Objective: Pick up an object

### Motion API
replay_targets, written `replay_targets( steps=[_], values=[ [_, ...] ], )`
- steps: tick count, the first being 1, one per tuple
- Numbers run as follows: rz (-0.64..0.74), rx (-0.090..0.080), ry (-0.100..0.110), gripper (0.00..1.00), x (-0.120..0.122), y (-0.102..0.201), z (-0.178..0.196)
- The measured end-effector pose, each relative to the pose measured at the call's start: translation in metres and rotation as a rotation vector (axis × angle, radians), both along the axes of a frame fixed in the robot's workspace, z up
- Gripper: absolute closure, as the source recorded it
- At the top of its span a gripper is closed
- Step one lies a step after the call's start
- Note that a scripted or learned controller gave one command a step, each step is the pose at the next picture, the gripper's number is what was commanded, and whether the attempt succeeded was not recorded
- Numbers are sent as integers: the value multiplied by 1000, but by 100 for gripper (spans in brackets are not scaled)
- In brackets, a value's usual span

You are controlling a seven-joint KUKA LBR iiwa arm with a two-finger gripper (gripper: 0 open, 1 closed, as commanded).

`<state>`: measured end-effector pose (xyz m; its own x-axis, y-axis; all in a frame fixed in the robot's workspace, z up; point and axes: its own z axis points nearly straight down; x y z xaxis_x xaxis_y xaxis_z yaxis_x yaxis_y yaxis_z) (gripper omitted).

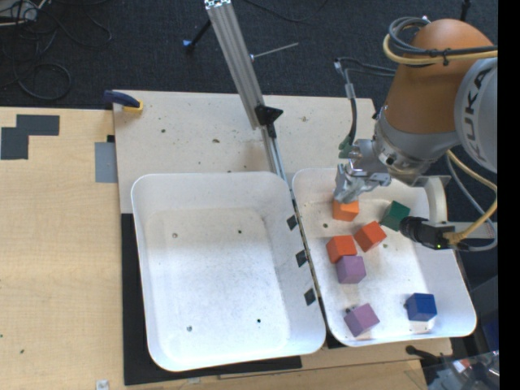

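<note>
My gripper (348, 195) hangs over the far part of the right bin (455, 319), directly above an orange block (346, 210). Its fingertips seem to reach the top of that block. More blocks lie in the same bin: a second orange one (371, 235), a red-orange one (341, 248), a green one (396, 214), two purple ones (351, 269) (361, 318) and a blue one (421, 306).
The left bin (150, 197) lies beside the right one, with black clips along the shared rim. A slanted aluminium rail (240, 63) rises behind the bins. A black cable end (422, 230) juts over the right bin's right side.
</note>
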<state>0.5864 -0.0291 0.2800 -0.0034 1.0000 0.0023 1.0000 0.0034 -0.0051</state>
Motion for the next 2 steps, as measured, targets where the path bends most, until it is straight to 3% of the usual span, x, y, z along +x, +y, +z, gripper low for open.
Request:
replay_targets(
  steps=[2],
  values=[
    [0,0,2,100,-44,109,-40]
  ],
)
